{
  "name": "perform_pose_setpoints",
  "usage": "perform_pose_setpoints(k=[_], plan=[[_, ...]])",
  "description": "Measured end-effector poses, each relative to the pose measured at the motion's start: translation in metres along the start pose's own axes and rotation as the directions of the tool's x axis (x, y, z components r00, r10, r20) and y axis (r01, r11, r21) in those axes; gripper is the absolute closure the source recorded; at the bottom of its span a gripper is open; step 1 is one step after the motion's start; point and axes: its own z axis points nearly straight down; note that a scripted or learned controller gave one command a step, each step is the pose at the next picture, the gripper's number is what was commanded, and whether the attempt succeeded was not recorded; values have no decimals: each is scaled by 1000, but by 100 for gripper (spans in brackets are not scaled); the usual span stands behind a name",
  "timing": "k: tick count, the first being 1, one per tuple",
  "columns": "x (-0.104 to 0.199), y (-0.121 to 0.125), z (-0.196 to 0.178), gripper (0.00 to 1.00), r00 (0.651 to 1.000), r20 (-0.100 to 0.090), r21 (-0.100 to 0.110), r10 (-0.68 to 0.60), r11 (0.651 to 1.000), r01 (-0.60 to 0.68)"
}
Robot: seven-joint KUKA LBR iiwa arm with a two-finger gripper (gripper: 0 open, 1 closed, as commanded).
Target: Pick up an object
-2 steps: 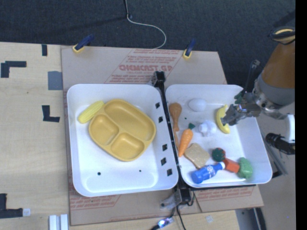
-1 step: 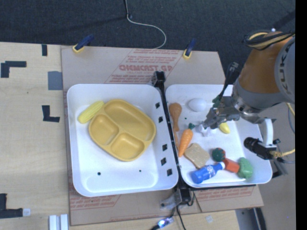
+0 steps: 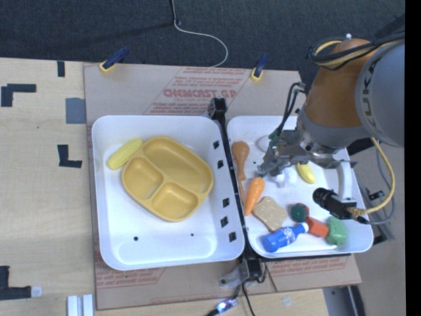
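Grey arm [image 3: 388,91] with dark lettering, broad orange band [image 3: 339,87], yellow and black cables [image 3: 381,176], dark metal wrist [image 3: 293,153]

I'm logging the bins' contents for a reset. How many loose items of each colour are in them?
Yellow: 3, corn cob, divided tray, banana piece
Orange: 2, carrot, drumstick
Tan: 1, bread slice
Blue: 1, bottle
Green: 2
Red: 1
Total: 10

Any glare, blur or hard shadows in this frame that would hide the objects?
Camera view: even, soft lighting; the white bins are bright but show no glare hiding objects; the compartment tray and carrot read sharp; the gripper area is cluttered and slightly soft; shadows are faint.
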Motion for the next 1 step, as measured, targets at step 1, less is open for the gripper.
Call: perform_pose_setpoints(k=[1], plan=[[40, -9, 11, 100, 1000, 2, 3, 2, 1000, -2]])
